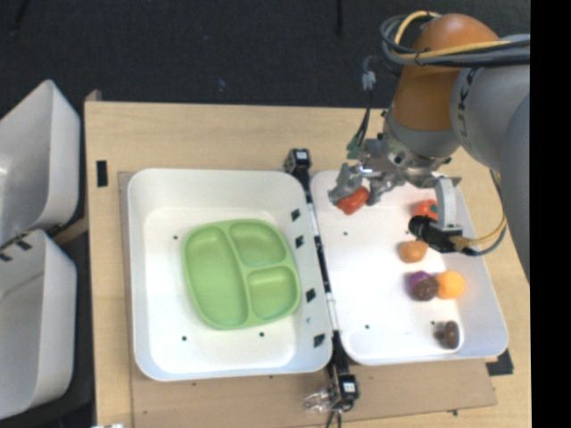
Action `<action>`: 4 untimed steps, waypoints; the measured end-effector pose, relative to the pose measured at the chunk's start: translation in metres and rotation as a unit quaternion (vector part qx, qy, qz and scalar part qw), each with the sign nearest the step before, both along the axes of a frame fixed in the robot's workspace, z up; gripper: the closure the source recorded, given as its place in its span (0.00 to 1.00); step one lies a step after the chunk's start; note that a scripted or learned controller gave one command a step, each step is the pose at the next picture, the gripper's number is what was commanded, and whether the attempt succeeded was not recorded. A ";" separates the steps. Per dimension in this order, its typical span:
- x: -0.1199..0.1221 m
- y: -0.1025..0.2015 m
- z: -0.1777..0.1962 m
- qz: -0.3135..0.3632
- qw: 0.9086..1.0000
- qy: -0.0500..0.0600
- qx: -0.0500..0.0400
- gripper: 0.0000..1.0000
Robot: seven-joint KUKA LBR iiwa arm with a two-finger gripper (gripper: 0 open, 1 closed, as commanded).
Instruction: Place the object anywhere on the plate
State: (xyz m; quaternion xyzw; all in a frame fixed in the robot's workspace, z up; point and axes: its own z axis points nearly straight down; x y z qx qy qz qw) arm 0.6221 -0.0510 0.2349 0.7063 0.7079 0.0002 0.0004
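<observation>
Bench w/ two white bins: green plate point(241, 273) in left bin point(147, 239), arm over right bin point(375, 328).
Gripper point(353, 193) fingers clamped on orange-red object point(353, 201), raised nr right bin's back-left corner; other items lie along its right side.

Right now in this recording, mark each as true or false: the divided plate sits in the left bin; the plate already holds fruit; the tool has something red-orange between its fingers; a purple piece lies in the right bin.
1. The green three-compartment plastic plate sits in the left white bin: true.
2. The plate holds fruit: false, its compartments are bare.
3. The tool has a small red-orange object between its fingers: true.
4. A round purple piece lies in the right white bin: true.
5. The tool hangs over the plate: false, it is over the right bin.
</observation>
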 end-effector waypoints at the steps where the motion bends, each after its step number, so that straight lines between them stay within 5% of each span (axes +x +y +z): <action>1: 0.004 0.050 -0.007 0.000 1.000 0.001 0.000 1.00; 4: 0.003 0.206 -0.001 0.000 1.000 0.000 0.000 1.00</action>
